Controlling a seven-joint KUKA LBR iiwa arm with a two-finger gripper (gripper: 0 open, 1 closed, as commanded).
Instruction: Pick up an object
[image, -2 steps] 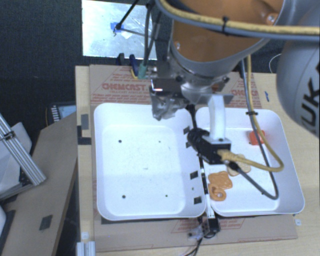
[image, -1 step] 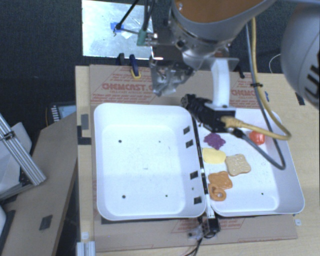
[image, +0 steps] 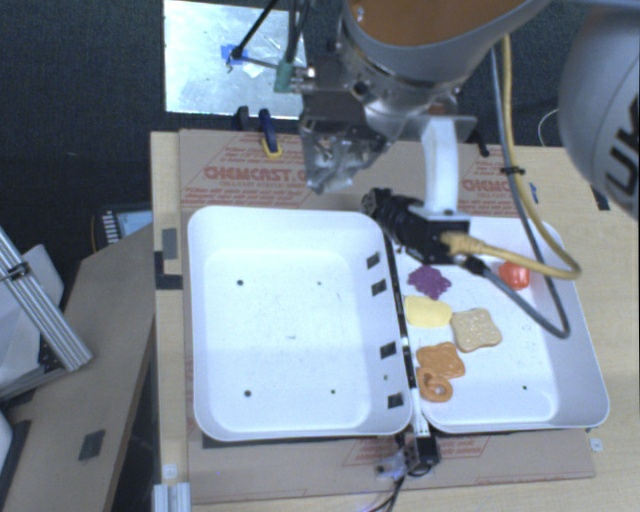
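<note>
The right bin (image: 560, 390) holds several small toy foods. A purple piece (image: 428, 280) lies near the divider, with a pale yellow piece (image: 428, 314) just in front of it. A tan toast-like piece (image: 475, 328) sits to their right, and an orange pretzel shape (image: 438, 370) is nearest the front. A red piece (image: 514, 275) rests farther right, partly behind a cable. My gripper (image: 335, 165) hangs over the cardboard behind the left bin's (image: 220, 400) back edge, away from all the pieces. Nothing shows in its grasp.
A black fixture (image: 415, 228) with yellow and grey cables (image: 535, 262) reaches over the back of the right bin. A blue-and-yellow clamp (image: 268, 132) stands at the back left. An aluminium frame (image: 40, 310) leans at the far left.
</note>
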